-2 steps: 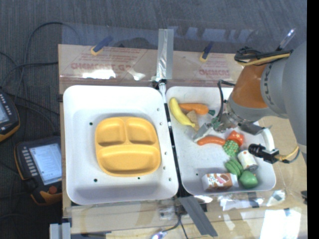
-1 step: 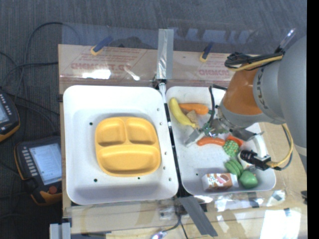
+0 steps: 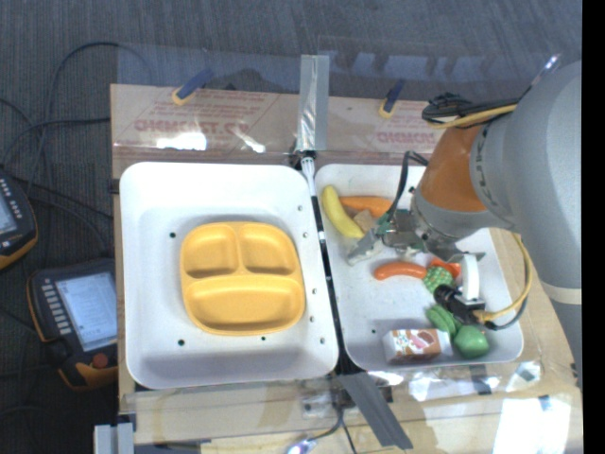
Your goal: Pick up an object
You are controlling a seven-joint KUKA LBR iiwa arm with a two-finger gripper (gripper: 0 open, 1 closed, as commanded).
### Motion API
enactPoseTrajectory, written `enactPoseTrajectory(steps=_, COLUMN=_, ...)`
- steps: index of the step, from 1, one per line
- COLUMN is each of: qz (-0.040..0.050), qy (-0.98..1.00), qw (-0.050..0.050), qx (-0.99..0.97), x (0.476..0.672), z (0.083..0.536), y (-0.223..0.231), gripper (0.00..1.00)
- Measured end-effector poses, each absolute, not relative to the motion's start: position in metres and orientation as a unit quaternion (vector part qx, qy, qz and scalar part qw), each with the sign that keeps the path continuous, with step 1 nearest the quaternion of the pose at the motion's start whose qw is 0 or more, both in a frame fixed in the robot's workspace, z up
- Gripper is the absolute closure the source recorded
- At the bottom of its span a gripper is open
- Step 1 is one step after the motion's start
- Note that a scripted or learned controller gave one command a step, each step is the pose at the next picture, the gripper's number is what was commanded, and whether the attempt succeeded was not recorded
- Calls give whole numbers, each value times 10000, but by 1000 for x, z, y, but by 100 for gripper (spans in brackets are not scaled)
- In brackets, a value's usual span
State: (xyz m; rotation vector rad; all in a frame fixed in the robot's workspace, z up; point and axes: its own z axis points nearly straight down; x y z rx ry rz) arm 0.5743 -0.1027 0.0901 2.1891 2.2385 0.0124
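Across the bench, two shallow white plastic bins sit side by side. Left bin [image 3: 142,253]: one yellow moulded plastic tray [image 3: 243,274] with three compartments lies flat near the middle, its single wide compartment toward the near edge.

Right bin [image 3: 364,334]: several items are gathered in its middle and right part. A yellow plastic banana [image 3: 338,213] lies along the bin's left wall near the far end. An orange carrot-shaped piece [image 3: 364,203] lies just beside the banana, partly covered by the arm. An orange-red chilli-shaped piece [image 3: 401,270] lies near the centre. A small red and green strawberry-like piece [image 3: 440,277] lies just right of the chilli. A green rounded piece [image 3: 471,341] rests at the near right corner, with a darker green piece [image 3: 441,317] beside it. A small box with a red and white label [image 3: 414,344] lies along the near wall, just left of the green rounded piece.

The grey arm with the orange band [image 3: 454,173] reaches in from the right over the far part of the right bin. Its two-finger gripper [image 3: 367,245] is low between the banana and the chilli. Whether the gripper is spread or pressed together cannot be told at this angle, and nothing is seen held.
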Motion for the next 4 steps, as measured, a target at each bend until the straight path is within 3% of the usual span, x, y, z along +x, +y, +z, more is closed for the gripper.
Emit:
enactPoseTrajectory(steps=1, qz=21, qy=7399, qw=62, qx=6727, x=503, z=91, y=-147, gripper=0)
enactPoseTrajectory(steps=2, qz=16, qy=6769, qw=61, qx=7360, x=537, z=90, y=-108, gripper=0)
enactPoseTrajectory(steps=3, qz=15, qy=6774, qw=61, qx=7356, x=537, z=100, y=-108, gripper=100)
enactPoseTrajectory(steps=4, qz=-21, qy=7420, qw=4, qx=6704, x=584, z=220, y=-60, gripper=100)
